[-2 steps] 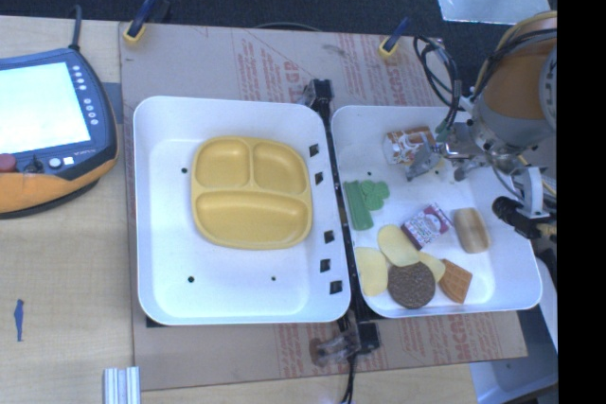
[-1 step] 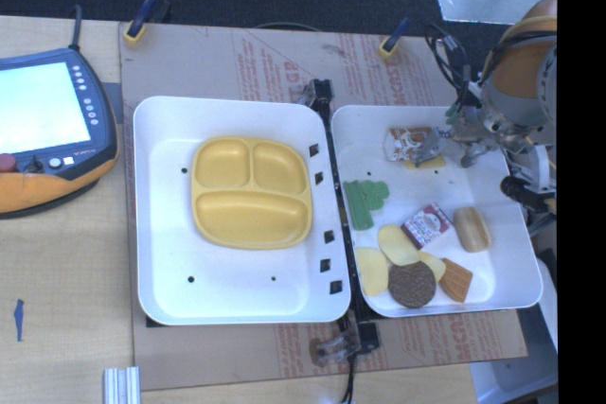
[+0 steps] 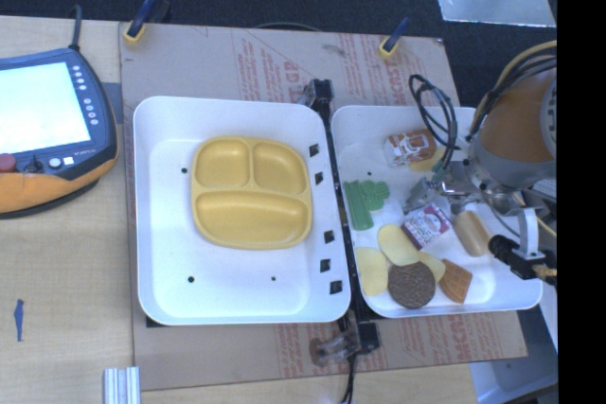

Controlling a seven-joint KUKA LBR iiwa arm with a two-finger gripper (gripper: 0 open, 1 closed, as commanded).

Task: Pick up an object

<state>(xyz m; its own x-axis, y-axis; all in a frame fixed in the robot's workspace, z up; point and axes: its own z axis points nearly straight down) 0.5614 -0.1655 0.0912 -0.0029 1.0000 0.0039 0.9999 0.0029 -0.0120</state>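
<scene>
Teach pendant (image 3: 47, 132) lay at the surface's (image 3: 66, 298) left edge, blue clamps (image 3: 140, 19) gripped the cardboard sheet (image 3: 275, 61)

My arm (image 3: 516, 123) is a rounded grey shell with a broad orange band wrapping it above the wrist. Black cables (image 3: 434, 114) loop off its side in loose curls. Below the grey sits my hand (image 3: 445, 194), a cluster of dull metal parts, with a black fitting and pale cable alongside.
</scene>
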